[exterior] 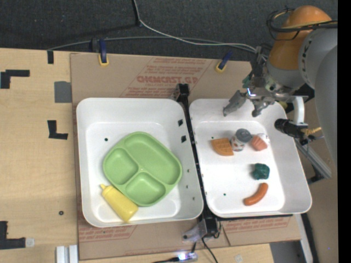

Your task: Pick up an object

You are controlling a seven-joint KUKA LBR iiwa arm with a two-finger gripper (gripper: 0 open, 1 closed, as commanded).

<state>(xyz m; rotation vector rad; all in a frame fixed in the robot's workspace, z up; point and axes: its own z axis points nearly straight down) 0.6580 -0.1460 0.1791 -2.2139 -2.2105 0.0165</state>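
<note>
Five small things sit in the right bin (285, 201): a waffle (222, 147), can (239, 138), pinkish piece (259, 142), green lump (261, 172) and sausage (256, 194). My gripper (246, 108) hangs at the bin's 12 o'clock, fingers spread, gripping nothing. Over in the left bin (88, 147) there's a green plate (142, 169), with a mustard bottle (118, 201) at its 7 o'clock.

Right bin (219, 199): bare floor along its left and front-left; toys cluster centre-right. Left bin (90, 114): green plate (142, 169) and yellow bottle (118, 203) crowd the floor, leaving a bare back strip.
</note>
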